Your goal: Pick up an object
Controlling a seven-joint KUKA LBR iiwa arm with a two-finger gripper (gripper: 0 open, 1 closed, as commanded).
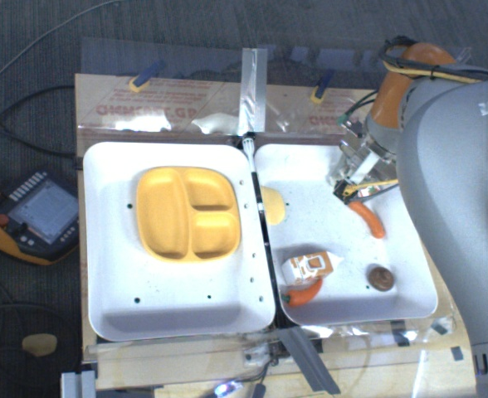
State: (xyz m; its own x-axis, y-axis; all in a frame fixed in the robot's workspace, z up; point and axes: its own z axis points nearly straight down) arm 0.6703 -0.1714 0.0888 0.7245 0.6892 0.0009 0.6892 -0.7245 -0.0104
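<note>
**Gripper low over the right bin, beside an orange toy**

Over the right shallow white plastic bin (410, 247), toward its two o'clock corner, the two-finger metal gripper (349, 182) hangs close to the floor; whether it is spread or pressed together cannot be told, and nothing shows as gripped. Just beside it at five o'clock lies the long orange carrot-like toy (368, 219), the likeliest target.

To do this step well, I judge the arm should centre itself across the toy's narrow width, not along its length, and descend straight so the toy is not nudged toward the bin wall.

Counted in the right bin: one long orange toy near the gripper, one pale yellow round disc (272, 205) at nine o'clock against the divider, one white-and-orange small carton (310, 265) at seven o'clock, one curved orange-red toy (303, 293) touching the carton's lower edge, and one small brown round object (381, 278) at five o'clock. The left shallow white plastic bin (111, 288) holds one yellow three-compartment plastic tray (187, 212).
</note>
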